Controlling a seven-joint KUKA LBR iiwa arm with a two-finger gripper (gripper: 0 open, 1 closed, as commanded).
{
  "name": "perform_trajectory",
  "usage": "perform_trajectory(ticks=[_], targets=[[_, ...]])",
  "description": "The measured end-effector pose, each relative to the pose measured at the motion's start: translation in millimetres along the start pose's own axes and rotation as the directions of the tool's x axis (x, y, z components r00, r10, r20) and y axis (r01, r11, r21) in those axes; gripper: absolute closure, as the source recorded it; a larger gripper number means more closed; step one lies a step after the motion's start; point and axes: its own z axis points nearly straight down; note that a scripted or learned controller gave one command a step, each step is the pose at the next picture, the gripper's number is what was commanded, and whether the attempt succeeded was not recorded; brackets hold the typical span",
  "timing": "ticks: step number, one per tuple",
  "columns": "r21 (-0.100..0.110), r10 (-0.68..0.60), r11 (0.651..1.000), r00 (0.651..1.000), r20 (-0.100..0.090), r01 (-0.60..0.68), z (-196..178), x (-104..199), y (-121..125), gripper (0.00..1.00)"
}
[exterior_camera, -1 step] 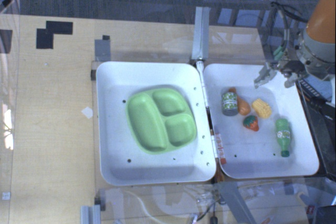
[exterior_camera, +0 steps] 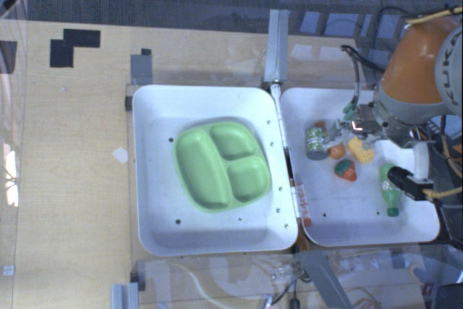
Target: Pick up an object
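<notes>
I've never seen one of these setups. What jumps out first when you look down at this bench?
The pale green divided tray draws the eye first, lying in the middle of the left white bin. Next comes the grey arm with its orange band, reaching in from the right over the right bin. Beneath it sits a cluster of small toy foods: a can, a strawberry, a yellow piece and a green bottle.

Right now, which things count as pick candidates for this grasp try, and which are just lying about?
Belongs to the job:
- gripper
- can
- yellow toy
- strawberry
- green bottle
- right bin

Just lying about:
- green divided tray
- left bin
- black tape marks
</notes>
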Motion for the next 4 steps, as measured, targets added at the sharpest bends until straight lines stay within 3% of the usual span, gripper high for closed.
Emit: perform_trajectory(ticks=[1,2,3,4], targets=[[-0.011,-0.081,0.997,0.997,0.001,0.081,90.2,-4.1,4.1,0.00],[-0.018,-0.084,0.996,0.996,0.000,0.084,77.6,-2.0,6.9,1.00],[-0.018,-0.084,0.996,0.997,0.000,0.084,77.6,-2.1,6.9,0.00],[-0.007,-0.009,1.000,1.000,0.001,0.009,91.2,-6.3,44.1,0.00]])
